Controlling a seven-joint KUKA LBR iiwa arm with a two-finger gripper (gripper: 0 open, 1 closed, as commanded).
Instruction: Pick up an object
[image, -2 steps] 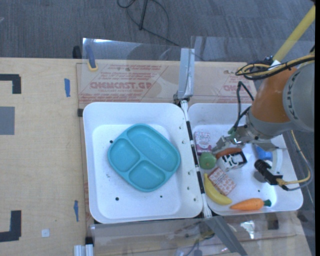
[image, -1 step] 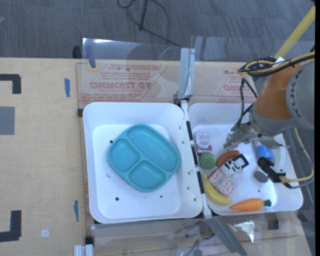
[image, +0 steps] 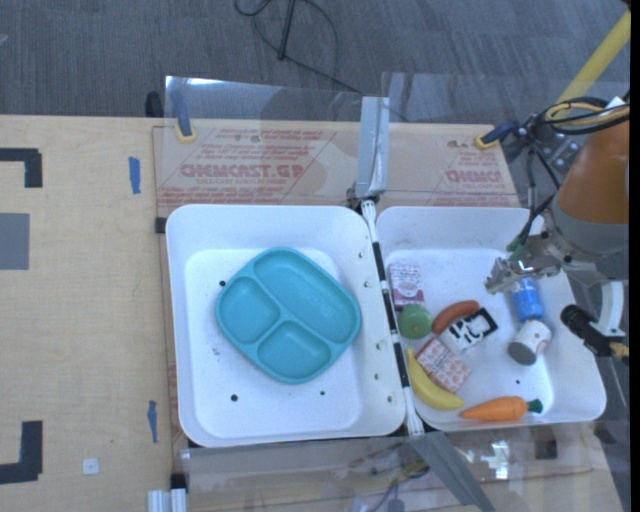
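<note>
On the left we've got a teal divided plate (image: 288, 314) in the left bin (image: 190, 300). The right bin (image: 575, 400) holds a lime (image: 416, 321), banana (image: 430, 387), carrot (image: 495, 408) and blue bottle (image: 526, 299). The gripper (image: 512, 270) hangs just above that bottle; we can't tell its state.

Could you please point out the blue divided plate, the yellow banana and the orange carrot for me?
Blue divided plastic plate (image: 288, 314), camera view, on the ridge where its compartments meet.
Yellow curved banana (image: 428, 387), camera view, mid-body.
Orange carrot with green tip (image: 492, 408), camera view, middle of its orange body.
</note>
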